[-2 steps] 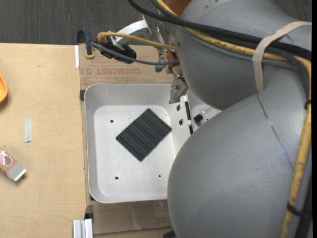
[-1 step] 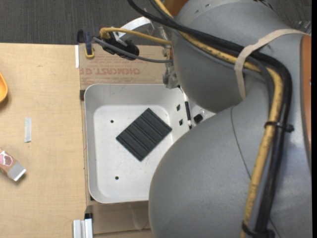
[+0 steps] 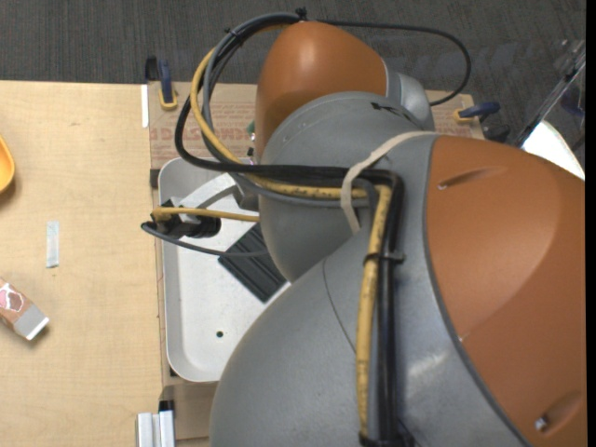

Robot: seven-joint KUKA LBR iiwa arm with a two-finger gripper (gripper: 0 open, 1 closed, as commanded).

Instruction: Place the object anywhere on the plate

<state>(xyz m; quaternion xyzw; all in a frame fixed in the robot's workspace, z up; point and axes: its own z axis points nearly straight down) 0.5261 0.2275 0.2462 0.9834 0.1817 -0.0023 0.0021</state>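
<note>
Pale wooden tabletop, matte and smooth, carries a small rectangular red-and-white packet near its left edge. Shallow white plastic bin with rounded corners holds a dark ribbed rectangular block. Glossy grey-and-orange arm with yellow and black cables overhangs it; claw state cannot be told.

No legible text, labels or numbers anywhere.

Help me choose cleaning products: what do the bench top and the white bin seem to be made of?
Bench top: probably wood or laminate with a matte finish; it shows a pale tan, faintly grained surface. White bin: likely smooth plastic, judging by its rounded moulded corner and soft sheen.
</note>
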